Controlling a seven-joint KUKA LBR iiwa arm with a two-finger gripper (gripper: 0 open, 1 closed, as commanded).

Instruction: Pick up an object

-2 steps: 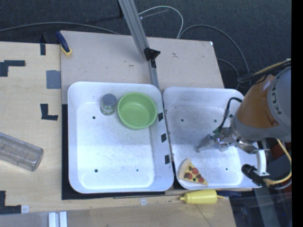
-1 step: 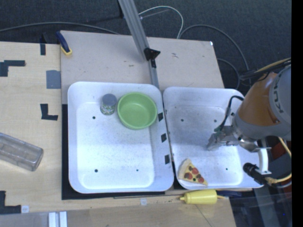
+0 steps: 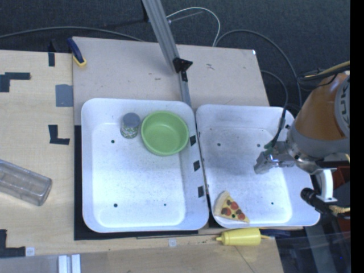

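Note:
The gripper point(image 3: 265, 162) hangs over the right side of the right bin point(image 3: 244, 118), its tip low above the bin floor, with nothing seen between it and the floor. A pizza slice toy point(image 3: 230, 207) lies at the front left of that bin, well apart from the gripper. In the left bin point(image 3: 96, 169) a green bowl point(image 3: 165, 133) sits at the back right, with a small grey-lidded jar point(image 3: 130, 125) beside it on its left.
A yellow bottle point(image 3: 241, 237) lies on the bench just in front of the right bin. A clear plastic cylinder point(image 3: 21, 182) lies at the far left. A grey pole point(image 3: 162, 27) slants down to the bins' back edge. Cables run behind the bench.

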